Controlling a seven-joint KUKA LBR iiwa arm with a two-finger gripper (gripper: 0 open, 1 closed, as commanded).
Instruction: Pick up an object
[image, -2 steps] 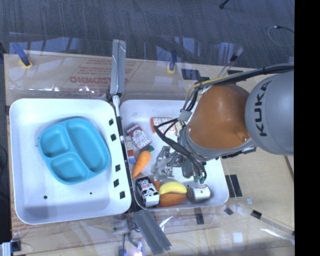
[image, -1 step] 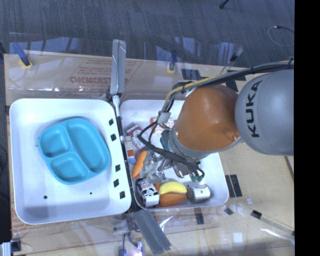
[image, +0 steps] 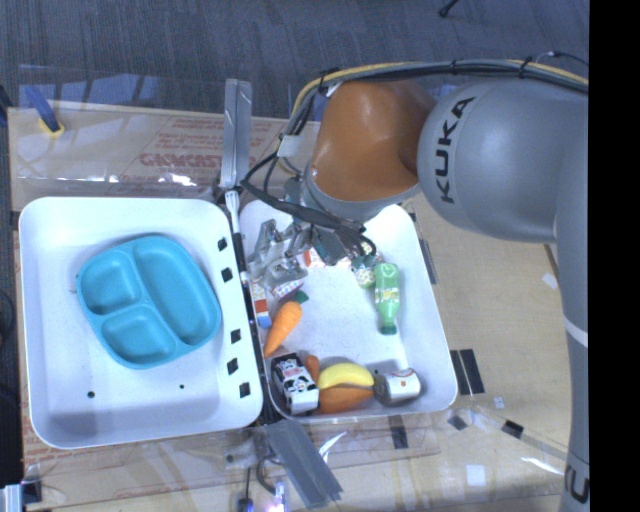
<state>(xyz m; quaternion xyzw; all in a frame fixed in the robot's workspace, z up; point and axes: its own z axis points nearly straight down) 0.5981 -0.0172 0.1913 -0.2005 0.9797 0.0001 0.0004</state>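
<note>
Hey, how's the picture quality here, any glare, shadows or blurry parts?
Camera view: even, soft lighting; the grey and orange robot arm casts a faint shadow onto the right white bin; mild sheen on the blue divided plastic tray; the metal two-finger gripper looks slightly soft, small toys lack fine detail.

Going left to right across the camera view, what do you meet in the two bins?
Blue divided plate in the left bin → carrot → small black-and-white carton → banana → green bottle, the last four in the right bin.
</note>
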